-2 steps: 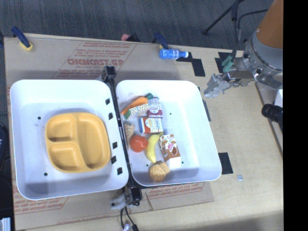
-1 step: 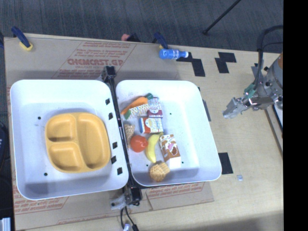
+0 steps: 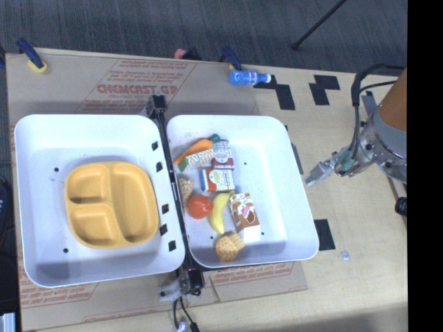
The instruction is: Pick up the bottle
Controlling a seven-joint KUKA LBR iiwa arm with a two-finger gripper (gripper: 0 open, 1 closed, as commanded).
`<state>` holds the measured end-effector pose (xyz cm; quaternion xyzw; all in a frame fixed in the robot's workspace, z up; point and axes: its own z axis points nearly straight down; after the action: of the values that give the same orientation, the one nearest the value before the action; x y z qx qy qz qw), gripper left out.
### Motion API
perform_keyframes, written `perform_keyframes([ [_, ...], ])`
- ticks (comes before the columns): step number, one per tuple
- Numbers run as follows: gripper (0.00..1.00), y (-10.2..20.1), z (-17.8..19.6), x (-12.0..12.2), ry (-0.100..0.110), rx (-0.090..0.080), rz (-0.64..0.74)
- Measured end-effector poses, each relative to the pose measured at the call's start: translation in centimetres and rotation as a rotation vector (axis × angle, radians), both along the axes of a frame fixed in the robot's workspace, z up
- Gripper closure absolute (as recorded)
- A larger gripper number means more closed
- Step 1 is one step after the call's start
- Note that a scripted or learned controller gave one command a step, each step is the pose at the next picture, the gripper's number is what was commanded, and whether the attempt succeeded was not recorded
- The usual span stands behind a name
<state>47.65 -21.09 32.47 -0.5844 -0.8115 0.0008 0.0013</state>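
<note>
The grey two-finger gripper [image 3: 320, 173] hangs over bare bench outside the right-hand shallow white bin [image 3: 294, 185], and I cannot tell its spread. The small blue plastic bottle [image 3: 245, 78] lies on the cardboard, well apart, up and left of it.

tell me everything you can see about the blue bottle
The bottle is small and light blue, plastic by the look of it, with a paler, narrower end pointing toward the view's right. It lies on its side on the brown bench top, outside both bins, just beyond the far rim of the right bin. A blue clamp sits close by its left end; whether they touch is unclear. The gripper is far from it.
</note>
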Motion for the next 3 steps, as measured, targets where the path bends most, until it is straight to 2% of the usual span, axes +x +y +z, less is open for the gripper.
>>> perform_keyframes([
  [1,1.0,0.0,-5.8,0.0,0.0,0.0,-0.035],
  [2,1.0,0.0,-6.8,0.0,0.001,0.002,0.1],
  [3,1.0,0.0,-7.9,0.0,0.003,0.004,0.178],
])
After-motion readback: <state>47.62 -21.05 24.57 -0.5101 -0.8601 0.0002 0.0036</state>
